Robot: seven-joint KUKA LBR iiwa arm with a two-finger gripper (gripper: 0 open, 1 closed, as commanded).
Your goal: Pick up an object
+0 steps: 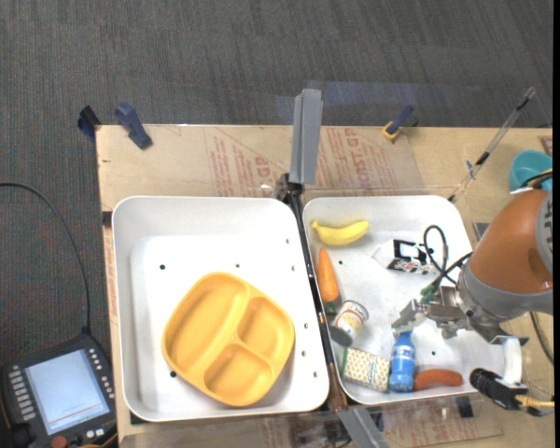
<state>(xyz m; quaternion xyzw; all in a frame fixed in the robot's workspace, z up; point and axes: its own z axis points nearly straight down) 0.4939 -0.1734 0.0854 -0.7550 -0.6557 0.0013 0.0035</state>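
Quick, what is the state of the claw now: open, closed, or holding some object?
Claw: above the right bin, near the blue bottle; open or closed cannot be told, and nothing is seen between its fingers.

Dark grey carpet [215, 45] fills the upper frame. A plywood bench [215, 161] sits centre. At lower left, a black cable [37, 199] reaches what appears to be a control pendant [61, 399].

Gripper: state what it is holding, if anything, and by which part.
Nothing shows between its fingers. The gripper hangs over the right bin, above the blue bottle; whether it is open or shut cannot be told.
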